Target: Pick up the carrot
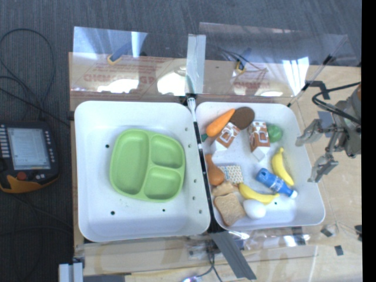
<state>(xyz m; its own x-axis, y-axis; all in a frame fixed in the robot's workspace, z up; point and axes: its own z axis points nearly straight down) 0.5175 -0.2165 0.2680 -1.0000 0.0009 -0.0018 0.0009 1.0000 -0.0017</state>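
Observation:
An orange carrot (219, 122) with a green stub end lies tilted in the far left part of the right bin (294, 119), touching a brown cookie (244, 117). My gripper (315, 153) hangs at the right bin's right rim, well to the right of the carrot. It is open, its two fingers spread apart with nothing between them.
The right bin also holds two small cartons (258, 137), a green item (274, 133), two bananas (282, 167), a blue bottle (274, 181), a cracker (232, 173), bread (228, 207) and an egg (254, 209). A green divided plate (148, 164) sits in the left bin (94, 128).

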